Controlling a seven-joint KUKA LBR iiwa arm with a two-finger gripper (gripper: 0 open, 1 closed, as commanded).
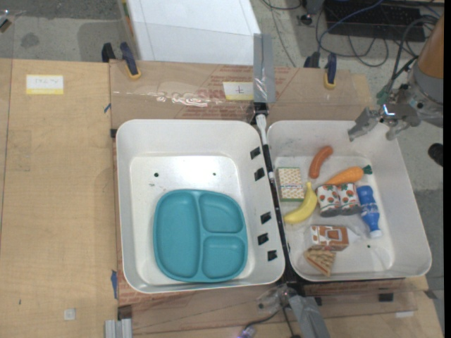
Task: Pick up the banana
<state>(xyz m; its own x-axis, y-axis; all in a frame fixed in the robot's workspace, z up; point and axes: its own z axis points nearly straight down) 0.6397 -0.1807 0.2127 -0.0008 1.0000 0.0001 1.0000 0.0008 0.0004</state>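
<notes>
The yellow banana (303,204) lies curved in the right bin (412,241), near its left wall, between a cracker box (289,183) and a strawberry-print box (337,197). My gripper (375,128) hovers over the bin's far right corner, well up and to the right of the banana. Its fingers are spread open with nothing between them.
The right bin also holds a sausage (320,160), a carrot (346,176), a blue bottle (368,210), a brown box (329,236) and a sandwich piece (320,260). A teal divided plate (201,234) sits in the left bin (134,189).
</notes>
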